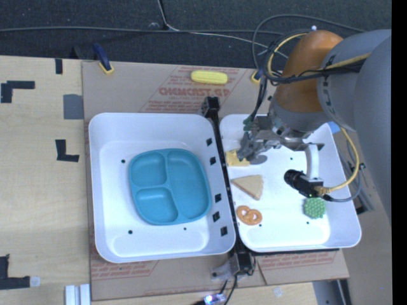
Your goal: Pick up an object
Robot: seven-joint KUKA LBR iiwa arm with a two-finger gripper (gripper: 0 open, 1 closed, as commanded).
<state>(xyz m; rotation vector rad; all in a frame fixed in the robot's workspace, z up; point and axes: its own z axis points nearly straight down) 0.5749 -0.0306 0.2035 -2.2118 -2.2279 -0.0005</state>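
The counter (38, 189) carries a brown printed cardboard sheet (172, 88), and two shallow white bins stand side by side on that sheet. The left white bin (105, 234) contains a blue plastic plate with three compartments (169, 185), which lies flat near the bin's centre. The right white bin (343, 234) contains four loose items: a small yellow block (234, 159) at the bin's left wall, a tan wedge-shaped piece resembling a sandwich half (249, 185) just below it, an orange pretzel-shaped item (248, 216) nearer the front left corner, and a green knobbly broccoli-like piece (314, 208) toward the right side. The grey arm with the orange band (311, 62) reaches over the right bin. The tool (249, 150) is positioned low at the bin's upper left area, directly beside the small yellow block and apparently touching it. It cannot be determined whether the tool is spread or closed, or whether the block sits inside it. A yellow banana-shaped item (208, 77) lies on the cardboard sheet behind the bins, well apart from the tool.
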